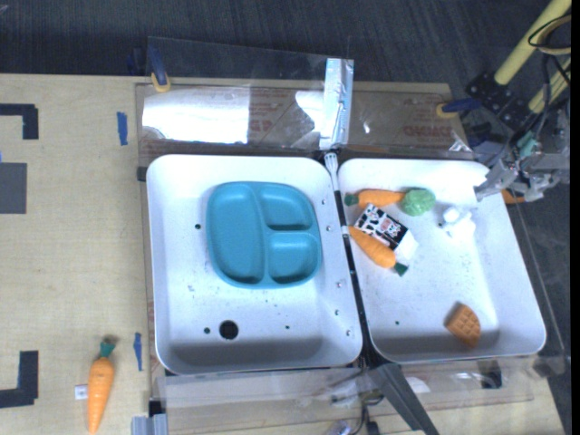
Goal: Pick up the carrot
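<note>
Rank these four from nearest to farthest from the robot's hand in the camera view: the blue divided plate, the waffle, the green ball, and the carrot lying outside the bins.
The hand is at the right bin's upper right rim.
1. Green ball, upper part of the right bin.
2. Waffle, lower right of the same bin.
3. Blue divided plate, left bin.
4. Carrot, on the bench at far lower left.

Carrot (379,199) in right bin (507,270); pincer (497,181) at rim.
</note>
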`<state>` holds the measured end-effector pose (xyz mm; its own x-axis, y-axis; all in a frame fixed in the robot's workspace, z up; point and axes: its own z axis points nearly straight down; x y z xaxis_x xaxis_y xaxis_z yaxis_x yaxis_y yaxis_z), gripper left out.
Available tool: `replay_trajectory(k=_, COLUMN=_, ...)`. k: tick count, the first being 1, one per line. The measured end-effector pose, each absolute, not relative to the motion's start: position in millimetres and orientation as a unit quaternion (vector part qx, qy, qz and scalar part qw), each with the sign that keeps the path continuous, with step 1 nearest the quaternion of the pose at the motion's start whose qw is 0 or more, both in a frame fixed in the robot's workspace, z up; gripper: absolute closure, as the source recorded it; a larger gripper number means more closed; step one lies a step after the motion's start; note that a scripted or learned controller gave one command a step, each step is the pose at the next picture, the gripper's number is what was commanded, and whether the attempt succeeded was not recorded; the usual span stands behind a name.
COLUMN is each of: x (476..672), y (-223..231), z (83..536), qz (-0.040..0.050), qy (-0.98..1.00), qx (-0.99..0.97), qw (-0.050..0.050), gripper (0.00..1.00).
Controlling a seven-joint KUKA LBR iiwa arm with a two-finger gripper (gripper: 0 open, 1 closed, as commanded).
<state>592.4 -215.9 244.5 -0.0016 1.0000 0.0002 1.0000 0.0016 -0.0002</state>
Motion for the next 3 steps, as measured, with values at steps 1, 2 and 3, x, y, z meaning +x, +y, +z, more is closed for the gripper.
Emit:
replay_trajectory(k=1, x=623.1, y=-149.3, z=125.7, qz=-0.0034, qy=-0.687, qx=-0.726, qw=-0.003, gripper=0.0)
replay_trajectory(k=2, x=607.7, y=-103.6, z=122.2, qz=0.0002, qy=-0.712, qx=-0.702, qw=-0.009, gripper=0.0)
replay_trajectory(k=3, x=665.1, y=-106.2, z=99.6, qz=0.0028, qy=-0.766, qx=-0.643, qw=0.0, gripper=0.0)
